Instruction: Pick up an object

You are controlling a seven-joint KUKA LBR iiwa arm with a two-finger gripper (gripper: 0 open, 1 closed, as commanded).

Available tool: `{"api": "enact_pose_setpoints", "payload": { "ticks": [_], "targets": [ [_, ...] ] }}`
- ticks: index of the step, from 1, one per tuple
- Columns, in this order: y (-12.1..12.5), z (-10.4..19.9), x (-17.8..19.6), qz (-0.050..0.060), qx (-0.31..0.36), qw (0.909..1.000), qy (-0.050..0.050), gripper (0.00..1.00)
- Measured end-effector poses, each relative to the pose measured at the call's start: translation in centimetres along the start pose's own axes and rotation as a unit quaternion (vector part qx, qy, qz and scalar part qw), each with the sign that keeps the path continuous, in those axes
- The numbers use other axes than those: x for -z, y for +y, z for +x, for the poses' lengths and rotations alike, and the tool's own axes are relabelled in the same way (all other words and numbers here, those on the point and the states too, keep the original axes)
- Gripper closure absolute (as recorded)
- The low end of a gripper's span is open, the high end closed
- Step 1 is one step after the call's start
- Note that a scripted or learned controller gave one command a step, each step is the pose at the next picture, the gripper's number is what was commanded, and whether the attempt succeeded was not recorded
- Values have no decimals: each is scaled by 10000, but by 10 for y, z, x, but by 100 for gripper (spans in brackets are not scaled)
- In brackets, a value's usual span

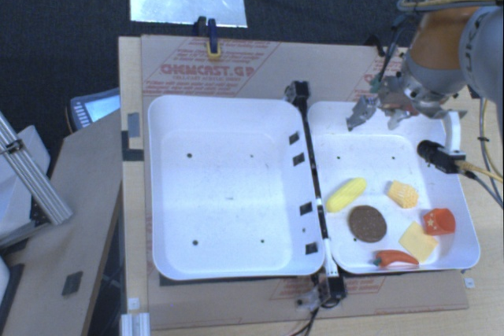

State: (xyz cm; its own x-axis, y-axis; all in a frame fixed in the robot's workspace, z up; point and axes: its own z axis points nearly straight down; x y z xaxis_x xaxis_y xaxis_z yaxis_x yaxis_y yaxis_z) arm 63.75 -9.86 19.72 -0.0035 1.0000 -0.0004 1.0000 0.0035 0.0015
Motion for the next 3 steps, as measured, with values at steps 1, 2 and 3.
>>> {"api": "enact_pose_setpoints", "payload": {
  "ticks": [1, 2, 3],
  "targets": [
    [1, 0, 11, -19, 12, 10000, 0, 100],
    [33, 66, 19, -21, 38, 10000, 13, 100],
    [32, 122, 33, -11, 35, 10000, 14, 100]
  ]
}}
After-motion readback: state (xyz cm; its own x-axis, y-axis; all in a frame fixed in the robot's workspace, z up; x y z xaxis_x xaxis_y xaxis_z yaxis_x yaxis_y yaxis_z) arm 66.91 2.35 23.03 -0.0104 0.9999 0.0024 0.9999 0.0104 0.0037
